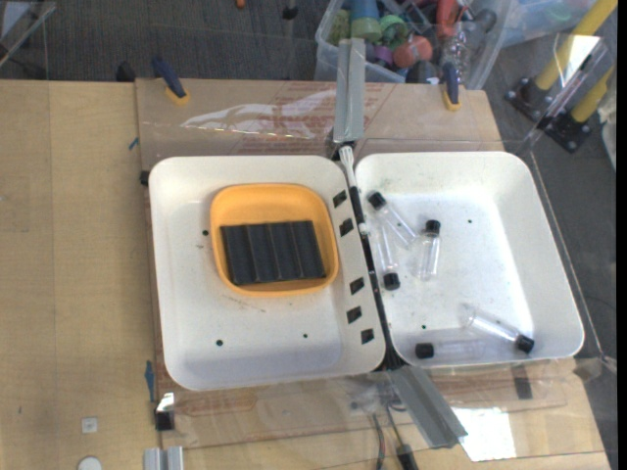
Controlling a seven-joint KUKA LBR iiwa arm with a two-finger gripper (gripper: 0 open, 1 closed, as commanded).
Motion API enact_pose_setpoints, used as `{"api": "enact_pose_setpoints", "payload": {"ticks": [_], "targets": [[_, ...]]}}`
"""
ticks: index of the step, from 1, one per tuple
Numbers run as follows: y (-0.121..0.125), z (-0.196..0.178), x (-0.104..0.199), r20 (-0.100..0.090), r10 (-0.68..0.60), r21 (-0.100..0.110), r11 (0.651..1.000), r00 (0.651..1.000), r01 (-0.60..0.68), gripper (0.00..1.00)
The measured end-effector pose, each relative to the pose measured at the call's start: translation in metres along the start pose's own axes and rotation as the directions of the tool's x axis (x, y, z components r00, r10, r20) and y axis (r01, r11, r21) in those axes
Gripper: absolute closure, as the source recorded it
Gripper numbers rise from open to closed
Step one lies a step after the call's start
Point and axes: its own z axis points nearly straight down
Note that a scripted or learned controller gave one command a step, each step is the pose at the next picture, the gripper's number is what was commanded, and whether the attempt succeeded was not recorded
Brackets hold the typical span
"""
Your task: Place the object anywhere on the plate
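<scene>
An orange plate (269, 196) with rounded corners lies in the left white bin (255, 355), a little above that bin's middle. A black ribbed rectangular object (273, 252) lies flat on the plate and covers most of its floor. The right white bin (490, 179) holds several clear vials with black caps: one near the middle (427, 248), two close to the divider (390, 228), and two along the front wall (495, 326).
A metal bar (348, 96) runs back from the seam between the bins. Blue clamps (173, 84) (451, 86) sit at the bench's far edge. A clear tub of colourful toys (421, 13) stands behind the bench. Black tabs (351, 262) line the divider.
</scene>
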Motion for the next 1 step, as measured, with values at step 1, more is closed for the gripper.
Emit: {"api": "enact_pose_setpoints", "payload": {"ticks": [1], "targets": [[0.0, 0.0002, -0.0001, 0.0, -0.161, -0.001, 0.987, 0.987, 0.161, 1.0]]}}
